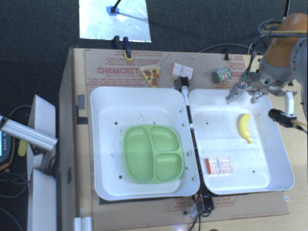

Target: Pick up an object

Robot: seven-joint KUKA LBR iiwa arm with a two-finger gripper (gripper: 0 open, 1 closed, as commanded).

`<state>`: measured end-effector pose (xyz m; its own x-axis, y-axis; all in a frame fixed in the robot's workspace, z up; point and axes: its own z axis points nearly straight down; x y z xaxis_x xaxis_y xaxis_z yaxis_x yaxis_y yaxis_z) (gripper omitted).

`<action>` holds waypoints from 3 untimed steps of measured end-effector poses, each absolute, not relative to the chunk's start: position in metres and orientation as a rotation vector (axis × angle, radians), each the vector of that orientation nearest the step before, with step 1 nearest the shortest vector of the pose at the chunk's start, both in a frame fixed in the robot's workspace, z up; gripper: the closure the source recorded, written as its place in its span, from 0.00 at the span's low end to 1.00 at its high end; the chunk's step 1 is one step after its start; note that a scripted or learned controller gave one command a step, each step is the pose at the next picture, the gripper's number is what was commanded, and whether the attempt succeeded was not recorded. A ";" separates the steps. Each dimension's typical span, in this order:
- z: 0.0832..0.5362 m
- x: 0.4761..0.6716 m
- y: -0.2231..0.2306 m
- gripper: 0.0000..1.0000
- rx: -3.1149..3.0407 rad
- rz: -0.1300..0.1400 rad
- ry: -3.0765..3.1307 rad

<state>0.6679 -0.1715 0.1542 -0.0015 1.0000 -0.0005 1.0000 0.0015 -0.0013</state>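
Right now our gripper [244, 93] hangs splayed and empty over the far edge of the right bin [269, 177], while the banana [245, 127] lies on that bin's floor, near but apart. We judge its curved, smooth body could roll or slip if we close off-centre.

Even overhead light is washing the white bins [144, 97] bright, casting almost no shadows. Glare is bouncing off the metal sheet [114, 13] at the top, and fine detail is looking soft.

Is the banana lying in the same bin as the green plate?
No, the banana lies in the right bin, while the green plate sits in the left bin.
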 end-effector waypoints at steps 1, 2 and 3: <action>0.084 0.642 -0.207 0.00 -2.220 0.002 -2.223; 0.085 0.618 -0.206 0.00 -2.221 -0.001 -2.225; 0.096 0.619 -0.207 1.00 -2.222 -0.004 -2.228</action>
